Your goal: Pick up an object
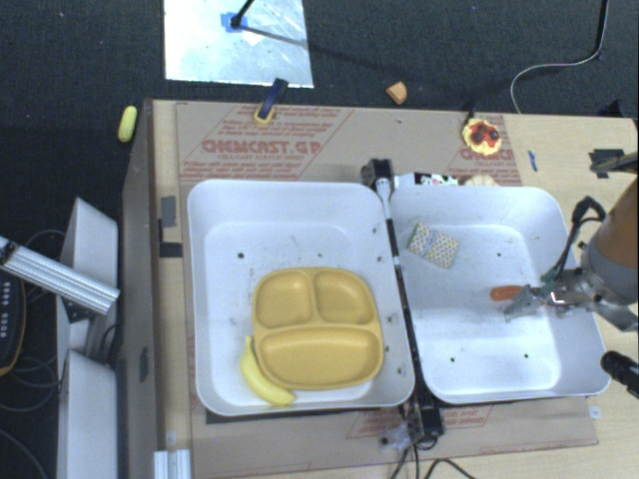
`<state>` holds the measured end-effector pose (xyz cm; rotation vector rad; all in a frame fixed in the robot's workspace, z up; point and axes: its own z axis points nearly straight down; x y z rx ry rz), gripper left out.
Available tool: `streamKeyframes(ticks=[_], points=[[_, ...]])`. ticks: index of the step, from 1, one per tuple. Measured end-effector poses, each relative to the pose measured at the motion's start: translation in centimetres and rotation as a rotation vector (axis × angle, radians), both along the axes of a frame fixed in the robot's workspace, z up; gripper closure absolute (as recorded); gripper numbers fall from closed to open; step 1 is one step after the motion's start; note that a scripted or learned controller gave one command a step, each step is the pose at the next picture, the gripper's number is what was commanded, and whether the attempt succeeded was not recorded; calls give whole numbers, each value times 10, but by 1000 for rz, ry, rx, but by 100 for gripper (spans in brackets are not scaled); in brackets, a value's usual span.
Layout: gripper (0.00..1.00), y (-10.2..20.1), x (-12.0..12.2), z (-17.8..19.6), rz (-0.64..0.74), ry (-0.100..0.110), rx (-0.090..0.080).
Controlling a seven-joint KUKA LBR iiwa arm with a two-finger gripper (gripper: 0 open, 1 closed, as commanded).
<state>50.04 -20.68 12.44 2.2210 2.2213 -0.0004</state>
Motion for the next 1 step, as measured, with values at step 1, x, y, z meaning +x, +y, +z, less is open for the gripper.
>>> streamKeyframes(ticks=[1], points=[[0, 1, 67, -35, 3, -1, 0]])
